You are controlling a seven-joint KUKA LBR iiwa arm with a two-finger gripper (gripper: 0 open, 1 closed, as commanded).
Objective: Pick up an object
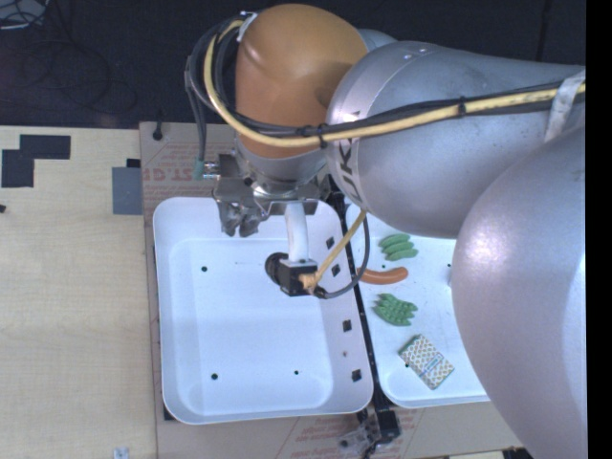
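My gripper (244, 220) hangs over the back of the left white bin (239, 342), close to its far wall, under the orange band of the wrist. The right white bin (432, 295) holds the objects: a green pea pod (398, 248) at the back, an orange sausage-shaped piece (383, 276) just in front of it, a second green pod (394, 309), and a pale patterned packet (426, 361) nearest the front. All of them lie to the right of the gripper, across the divide between the bins. The arm's large grey body hides the right part of that bin.
A grey block (125, 189) and black shapes (38, 156) lie on the pale wooden bench left of the bins. The bins' adjoining rims (361, 333) run between gripper and objects.
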